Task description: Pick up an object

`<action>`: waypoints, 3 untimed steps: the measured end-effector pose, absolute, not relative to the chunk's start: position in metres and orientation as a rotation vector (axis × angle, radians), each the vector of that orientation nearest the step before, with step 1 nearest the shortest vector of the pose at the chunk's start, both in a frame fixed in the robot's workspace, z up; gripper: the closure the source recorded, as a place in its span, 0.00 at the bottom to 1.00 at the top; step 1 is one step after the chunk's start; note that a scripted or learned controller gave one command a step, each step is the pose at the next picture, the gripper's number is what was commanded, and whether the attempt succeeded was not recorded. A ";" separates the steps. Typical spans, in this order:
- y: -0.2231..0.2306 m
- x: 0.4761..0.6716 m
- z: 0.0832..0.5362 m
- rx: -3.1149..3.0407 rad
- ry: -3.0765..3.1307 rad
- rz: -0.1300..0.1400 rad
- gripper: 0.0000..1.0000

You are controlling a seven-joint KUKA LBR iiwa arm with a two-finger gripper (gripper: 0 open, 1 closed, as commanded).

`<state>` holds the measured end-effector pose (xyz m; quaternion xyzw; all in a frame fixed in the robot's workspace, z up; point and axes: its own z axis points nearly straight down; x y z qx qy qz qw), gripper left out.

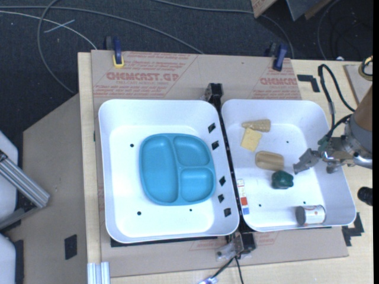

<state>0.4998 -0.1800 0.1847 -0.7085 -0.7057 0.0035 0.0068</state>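
Several small objects lie in the right bin (267, 209). A tan piece (256, 125) rests at the back, with a yellow block (251, 139) just in front of it. Nearer the middle are a tan oblong piece (269, 159) and a dark green object (282, 180). A small silver and white can (311, 214) lies on its side by the front rim. My gripper (318, 163) hangs over the bin's right part, a little to the right of the green object. Its fingers stand apart with nothing between them.
The left bin (118, 158) holds a blue divided plate (177, 168). A black divider with clips (218, 158) runs between the bins. Black cables (331, 93) trail over the bench at the right, beside the arm.
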 end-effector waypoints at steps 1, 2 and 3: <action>-0.180 0.503 0.191 -2.219 -2.221 0.000 0.00; -0.174 0.501 0.129 -2.215 -2.216 0.004 0.00; -0.174 0.502 0.105 -2.221 -2.223 -0.001 0.00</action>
